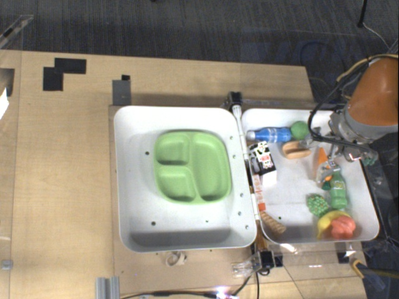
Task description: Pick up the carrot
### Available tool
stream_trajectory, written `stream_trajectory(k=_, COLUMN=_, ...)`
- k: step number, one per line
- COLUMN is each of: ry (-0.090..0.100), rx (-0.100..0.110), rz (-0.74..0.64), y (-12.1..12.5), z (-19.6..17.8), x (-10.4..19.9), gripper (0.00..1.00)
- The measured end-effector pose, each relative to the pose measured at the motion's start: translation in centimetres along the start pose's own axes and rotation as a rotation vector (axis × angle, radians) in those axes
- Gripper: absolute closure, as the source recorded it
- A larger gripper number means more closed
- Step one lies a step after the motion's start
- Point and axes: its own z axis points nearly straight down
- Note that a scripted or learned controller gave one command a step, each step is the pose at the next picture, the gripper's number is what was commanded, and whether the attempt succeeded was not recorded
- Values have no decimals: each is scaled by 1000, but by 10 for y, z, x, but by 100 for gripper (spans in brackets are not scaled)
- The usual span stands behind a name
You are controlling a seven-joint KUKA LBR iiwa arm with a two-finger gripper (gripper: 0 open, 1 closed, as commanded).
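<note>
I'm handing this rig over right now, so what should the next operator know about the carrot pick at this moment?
Gripper: low over the right bin, near its far right side; whether it is open or shut cannot be told from this view.
Carrot: an orange sliver in the right bin, right beside the gripper. A grasp is not confirmed.
Nearby in the same bin: blue bottle, green ball, and a red and yellow fruit at the near corner.
Left bin holds the green divided plate.
Done: arm brought to the carrot.
Left: confirm the grasp and lift the carrot.
</note>
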Motion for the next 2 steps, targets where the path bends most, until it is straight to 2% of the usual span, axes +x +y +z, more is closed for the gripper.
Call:
stream_trajectory(k=1, ry=-2, rx=1, rz=75, y=5, z=0, x=19, gripper=0)
stream_trajectory(k=2, ry=0, rx=1, rz=463, y=1, z=1, x=4, gripper=0)
